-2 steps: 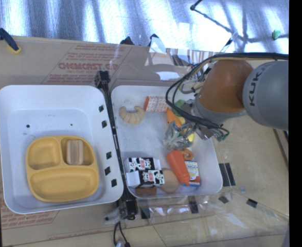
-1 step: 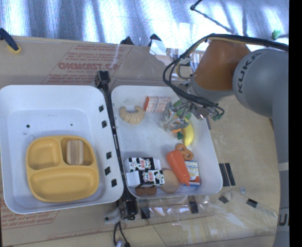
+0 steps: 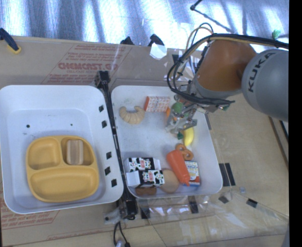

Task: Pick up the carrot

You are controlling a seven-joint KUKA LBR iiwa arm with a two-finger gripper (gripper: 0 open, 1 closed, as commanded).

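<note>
Arm: a grey KUKA arm with an orange band is seen reaching in from the right, its wrist hung with black cables above the right bin (image 3: 212, 138)
Gripper: the gripper (image 3: 181, 123) is lowered into the upper right part of the right bin; whether it is spread or pressed together cannot be told, as it is blurred by clutter
Carrot: the carrot (image 3: 178, 166) is found lying in the lower right part of the right bin, well below the gripper and apart from it, its thick end pointed up-left
Near the carrot: a pretzel (image 3: 184, 151) is touched at its top, a small carton (image 3: 193, 173) lies at its right, and a yellow banana (image 3: 189, 136) lies just above
Other items: a croissant (image 3: 132, 114), an orange-and-white box (image 3: 157, 104) and two cow-patterned milk cartons (image 3: 144, 171) (side by side) are spread about the same bin
Left bin: a yellow divided plate (image 3: 60, 170) is held in the left bin (image 3: 17, 102)
</note>
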